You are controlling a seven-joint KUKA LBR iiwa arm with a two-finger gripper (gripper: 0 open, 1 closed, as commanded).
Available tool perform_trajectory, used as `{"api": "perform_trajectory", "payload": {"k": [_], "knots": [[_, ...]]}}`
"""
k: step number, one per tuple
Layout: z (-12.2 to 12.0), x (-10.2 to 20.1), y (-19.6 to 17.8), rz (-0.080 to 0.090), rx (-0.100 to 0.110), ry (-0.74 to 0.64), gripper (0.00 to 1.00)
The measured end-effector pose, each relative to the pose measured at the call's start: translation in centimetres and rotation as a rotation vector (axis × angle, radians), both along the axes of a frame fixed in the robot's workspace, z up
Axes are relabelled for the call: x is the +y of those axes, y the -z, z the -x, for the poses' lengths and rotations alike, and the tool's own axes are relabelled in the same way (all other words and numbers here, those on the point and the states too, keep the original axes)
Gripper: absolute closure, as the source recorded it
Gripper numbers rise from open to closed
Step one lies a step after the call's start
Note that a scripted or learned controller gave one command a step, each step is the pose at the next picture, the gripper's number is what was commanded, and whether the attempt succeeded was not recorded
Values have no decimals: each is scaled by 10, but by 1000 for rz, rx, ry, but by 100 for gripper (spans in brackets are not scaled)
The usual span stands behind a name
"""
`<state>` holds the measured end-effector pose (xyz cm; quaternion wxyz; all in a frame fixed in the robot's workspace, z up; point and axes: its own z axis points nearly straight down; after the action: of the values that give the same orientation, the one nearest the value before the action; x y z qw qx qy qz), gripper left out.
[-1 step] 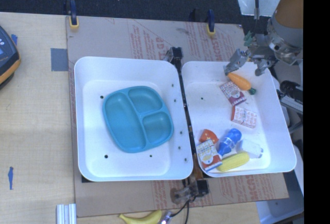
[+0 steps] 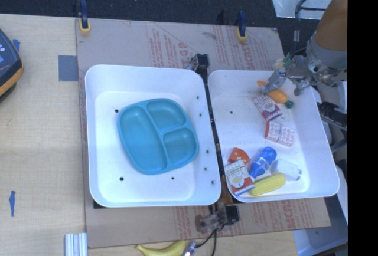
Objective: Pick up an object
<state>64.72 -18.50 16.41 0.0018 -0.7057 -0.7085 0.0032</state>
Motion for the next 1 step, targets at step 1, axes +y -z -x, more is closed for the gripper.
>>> {"api": "perform_trajectory", "payload": {"k": [1], "knots": [[28, 19, 68, 2, -10, 0, 0]]}}
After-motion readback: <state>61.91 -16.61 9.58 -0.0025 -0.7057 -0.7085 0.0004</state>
